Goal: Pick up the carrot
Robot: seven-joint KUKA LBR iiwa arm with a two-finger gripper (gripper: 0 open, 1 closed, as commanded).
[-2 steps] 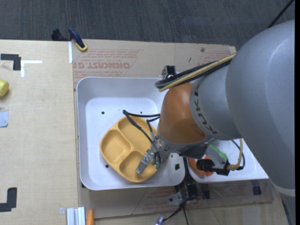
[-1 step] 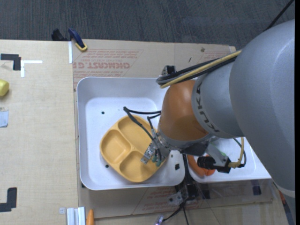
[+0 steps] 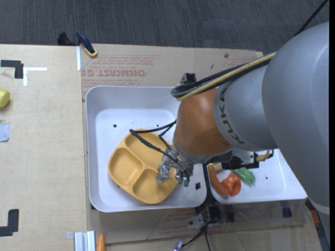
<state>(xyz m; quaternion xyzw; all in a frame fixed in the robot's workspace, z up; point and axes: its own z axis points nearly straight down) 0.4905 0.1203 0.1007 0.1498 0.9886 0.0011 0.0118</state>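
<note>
The carrot [image 3: 231, 184], short and orange with a green leafy top, lies in the right bin [image 3: 282, 184] near its front left corner. My gripper [image 3: 168, 172] hangs over the left bin [image 3: 99, 156], above the right edge of a yellow divided plate [image 3: 125, 166]. The gripper is well to the left of the carrot, across the wall between the bins. Nothing shows in its grasp. The arm's orange band and grey body hide much of the right bin.
A reddish elongated item [image 3: 214, 181] lies right beside the carrot on its left. Black cables loop over the plate. A yellow object [image 3: 3, 98] sits on the bench at far left, and a blue and yellow clamp [image 3: 86, 44] at the cardboard's back edge.
</note>
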